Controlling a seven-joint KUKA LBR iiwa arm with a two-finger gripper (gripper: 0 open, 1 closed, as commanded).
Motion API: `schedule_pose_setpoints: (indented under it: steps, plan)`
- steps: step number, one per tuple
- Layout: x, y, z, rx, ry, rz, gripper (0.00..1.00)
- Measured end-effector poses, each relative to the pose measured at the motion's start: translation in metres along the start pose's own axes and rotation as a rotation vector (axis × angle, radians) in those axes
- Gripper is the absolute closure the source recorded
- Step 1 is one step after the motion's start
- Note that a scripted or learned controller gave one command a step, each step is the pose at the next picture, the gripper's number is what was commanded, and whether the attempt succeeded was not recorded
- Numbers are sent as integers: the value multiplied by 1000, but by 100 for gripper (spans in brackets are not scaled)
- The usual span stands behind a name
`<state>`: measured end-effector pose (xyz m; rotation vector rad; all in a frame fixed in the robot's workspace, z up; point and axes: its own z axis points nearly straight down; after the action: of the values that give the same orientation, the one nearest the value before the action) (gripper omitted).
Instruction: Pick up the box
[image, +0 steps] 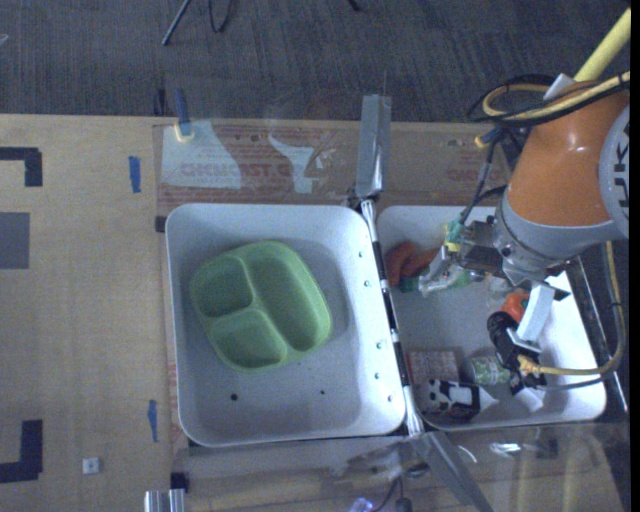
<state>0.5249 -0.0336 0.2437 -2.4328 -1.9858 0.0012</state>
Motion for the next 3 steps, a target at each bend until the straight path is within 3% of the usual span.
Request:
schedule_pose_setpoints:
  steps: [1, 2, 3]
  plan:
    - [13, 14, 60, 1, 0, -11, 0]
    - [89, 29, 59, -2, 0, 8, 0]
    - [112, 12, 115, -34, -10, 144, 0]
